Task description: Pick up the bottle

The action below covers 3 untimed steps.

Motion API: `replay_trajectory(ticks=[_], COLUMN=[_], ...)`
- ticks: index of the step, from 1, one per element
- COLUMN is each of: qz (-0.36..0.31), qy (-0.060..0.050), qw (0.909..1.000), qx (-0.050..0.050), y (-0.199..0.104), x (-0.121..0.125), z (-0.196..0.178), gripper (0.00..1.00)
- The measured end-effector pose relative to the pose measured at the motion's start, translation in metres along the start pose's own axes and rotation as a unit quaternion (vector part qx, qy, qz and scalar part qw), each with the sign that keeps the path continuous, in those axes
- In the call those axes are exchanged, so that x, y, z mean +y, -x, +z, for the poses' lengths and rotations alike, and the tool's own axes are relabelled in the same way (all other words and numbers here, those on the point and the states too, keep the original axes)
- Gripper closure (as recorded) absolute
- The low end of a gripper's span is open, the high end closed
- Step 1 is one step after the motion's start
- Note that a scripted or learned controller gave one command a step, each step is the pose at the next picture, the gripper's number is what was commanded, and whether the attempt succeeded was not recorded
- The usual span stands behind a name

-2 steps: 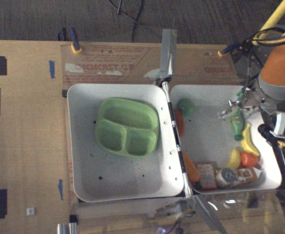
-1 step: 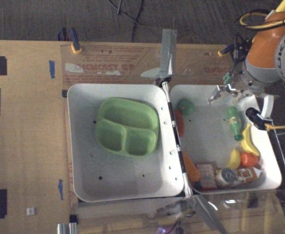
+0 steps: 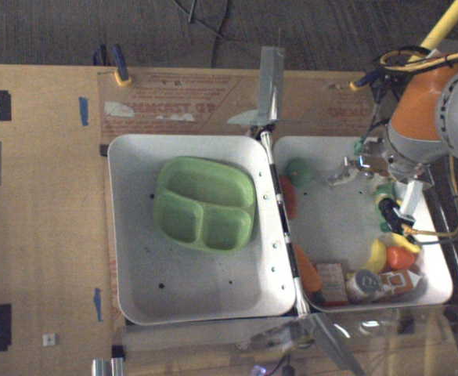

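Lying on its side, the bottle (image 3: 381, 283) rests against the right bin's (image 3: 330, 225) lower wall, near its right corner. A small brown carton (image 3: 332, 280) lies along the same wall of that bin. A yellow toy fruit (image 3: 378, 254) and a red one (image 3: 399, 258) sit by its right wall. The gripper (image 3: 346, 174) hangs over the bin's upper half; whether it is clenched or released cannot be told. A green ball (image 3: 297, 171) occupies its upper left corner.
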<state>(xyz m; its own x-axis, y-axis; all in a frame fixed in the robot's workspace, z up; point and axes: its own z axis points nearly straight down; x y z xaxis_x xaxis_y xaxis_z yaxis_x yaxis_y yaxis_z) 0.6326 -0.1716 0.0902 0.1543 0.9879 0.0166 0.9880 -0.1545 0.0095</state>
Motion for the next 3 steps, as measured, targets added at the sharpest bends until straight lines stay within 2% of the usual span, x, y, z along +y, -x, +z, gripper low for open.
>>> replay_trajectory(ticks=[1, 2, 3], qz=[-0.088, -0.109, -0.106], qy=[0.001, 0.001, 0.006], qw=[0.9961, 0.9940, 0.9943], qx=[-0.003, 0.009, 0.000], y=[0.010, 0.037, 0.045], x=[-0.041, -0.085, -0.084], z=[-0.001, -0.002, -0.014], gripper=[0.00, 0.00, 1.00])
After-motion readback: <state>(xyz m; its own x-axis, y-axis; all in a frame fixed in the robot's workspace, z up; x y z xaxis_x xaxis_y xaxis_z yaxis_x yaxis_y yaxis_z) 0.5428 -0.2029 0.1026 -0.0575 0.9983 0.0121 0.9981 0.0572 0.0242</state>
